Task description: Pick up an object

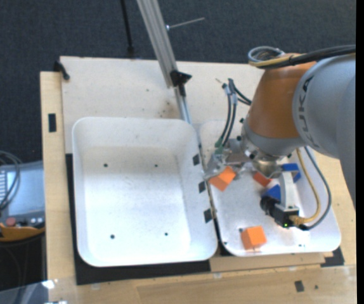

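Over the right bin (pixel 325 239), your grey arm (pixel 321 100) with its orange band reaches down from the right edge of the bench (pixel 106 81). Your gripper (pixel 236 163) sits near that bin's left wall, its state impossible to tell. An orange block (pixel 221 180) lies just beside it against the left wall. A second orange block (pixel 253 237) rests near the front edge, and a blue object (pixel 290 168) shows by the wrist. Your left bin (pixel 84 138) lies alongside
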You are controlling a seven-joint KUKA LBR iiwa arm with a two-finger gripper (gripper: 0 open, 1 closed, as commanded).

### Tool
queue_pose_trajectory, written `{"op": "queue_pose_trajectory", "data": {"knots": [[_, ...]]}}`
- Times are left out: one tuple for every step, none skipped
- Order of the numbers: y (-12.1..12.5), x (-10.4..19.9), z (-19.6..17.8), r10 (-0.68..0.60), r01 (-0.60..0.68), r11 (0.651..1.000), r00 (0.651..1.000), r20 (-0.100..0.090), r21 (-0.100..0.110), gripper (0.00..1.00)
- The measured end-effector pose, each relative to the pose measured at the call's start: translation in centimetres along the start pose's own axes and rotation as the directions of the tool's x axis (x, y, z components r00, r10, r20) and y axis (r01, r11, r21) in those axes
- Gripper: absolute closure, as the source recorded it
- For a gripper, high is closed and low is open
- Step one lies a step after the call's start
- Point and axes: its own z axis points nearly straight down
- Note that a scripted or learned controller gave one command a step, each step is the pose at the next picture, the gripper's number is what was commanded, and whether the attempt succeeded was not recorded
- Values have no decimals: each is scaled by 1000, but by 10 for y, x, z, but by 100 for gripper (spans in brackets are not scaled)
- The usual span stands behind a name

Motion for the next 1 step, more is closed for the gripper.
{"op": "queue_pose_trajectory", "data": {"knots": [[-22, 51, 1, 5, -5, 1000, 1000, 1, 3, 100]]}}
